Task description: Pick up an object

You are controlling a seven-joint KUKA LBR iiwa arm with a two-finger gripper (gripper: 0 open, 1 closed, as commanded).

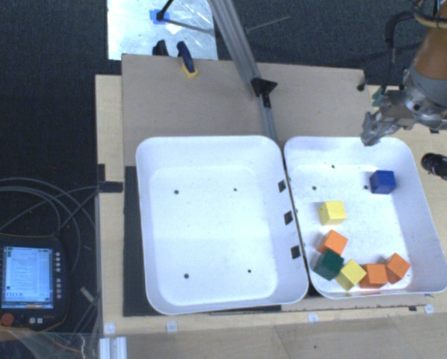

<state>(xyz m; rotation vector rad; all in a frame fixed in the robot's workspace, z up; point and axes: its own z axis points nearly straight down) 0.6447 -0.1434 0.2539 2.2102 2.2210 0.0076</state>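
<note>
The blue block (382, 181) lay alone in the upper right part of the right bin (425, 223), well apart from the other blocks and near the bin's far wall, which made it the most accessible candidate for a pick. Below it and toward the bin's centre sat a yellow block (332, 212), also with free space on all sides. In the lower right corner of the frame the remaining blocks formed a cluster: an orange block (333, 242) touching a dark green block (328, 264), a second yellow block (351, 274) just beside that, and two more orange blocks (385, 271) pressed together against the near wall. The gripper (373, 132) hung above the upper edge of the right bin, up and slightly left of the blue block, holding nothing; whether it was spread or closed could not be told from this angle. The step in hand appeared to be the approach. For a sound grasp, the gripper should be centred over an isolated block, squared to a pair of opposite faces, and lowered until the block sits well between the pads before closing. The clustered blocks would likely obstruct entry and should be avoided. The blue block's closeness to the wall called for checking clearance on that side. The left bin (208, 223) occupied the centre of the frame.
</note>
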